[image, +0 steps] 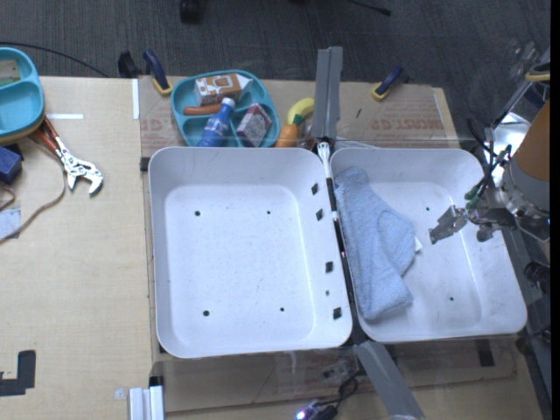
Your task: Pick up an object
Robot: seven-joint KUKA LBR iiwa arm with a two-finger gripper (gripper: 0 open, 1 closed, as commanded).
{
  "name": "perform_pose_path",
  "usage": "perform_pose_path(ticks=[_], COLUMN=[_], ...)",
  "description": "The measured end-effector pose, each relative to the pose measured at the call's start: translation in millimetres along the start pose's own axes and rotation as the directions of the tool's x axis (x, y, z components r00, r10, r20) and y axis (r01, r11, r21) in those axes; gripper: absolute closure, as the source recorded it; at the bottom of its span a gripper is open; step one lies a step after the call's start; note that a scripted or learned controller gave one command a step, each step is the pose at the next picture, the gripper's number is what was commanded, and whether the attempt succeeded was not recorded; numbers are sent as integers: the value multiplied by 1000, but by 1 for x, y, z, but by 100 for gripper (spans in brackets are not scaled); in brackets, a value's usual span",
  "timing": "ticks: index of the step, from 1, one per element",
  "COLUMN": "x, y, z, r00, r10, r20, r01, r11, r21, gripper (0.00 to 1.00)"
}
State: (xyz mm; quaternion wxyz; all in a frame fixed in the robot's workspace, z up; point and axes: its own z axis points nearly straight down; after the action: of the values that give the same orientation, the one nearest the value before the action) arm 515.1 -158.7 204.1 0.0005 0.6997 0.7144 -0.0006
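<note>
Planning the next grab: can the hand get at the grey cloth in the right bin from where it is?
Probably yes. The hand sits beside the grey cloth in the right bin, with bare bin floor between them.

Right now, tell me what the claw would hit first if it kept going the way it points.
The claw points left across the right bin. Going straight on, it would likely meet the crumpled grey cloth first, though its height above the bin floor is unclear.

The wooden bench (79, 269) bears two white bins (241, 252); behind them sits a blue tray (186, 103), left of them a wrench (79, 171).
</note>
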Motion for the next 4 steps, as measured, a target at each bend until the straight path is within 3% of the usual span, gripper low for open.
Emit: perform_pose_path(ticks=[1,2,3,4], x=[1,-30,-55,-53], y=[12,-8,-36,-39], z=[-139,-36,-45,-11], r00=[982,935,843,632], r10=[187,355,539,775], r20=[1,0,1,2], r01=[-187,-355,-539,-775], r11=[982,935,843,632], r21=[1,4,4,5], gripper=[0,0,0,0])
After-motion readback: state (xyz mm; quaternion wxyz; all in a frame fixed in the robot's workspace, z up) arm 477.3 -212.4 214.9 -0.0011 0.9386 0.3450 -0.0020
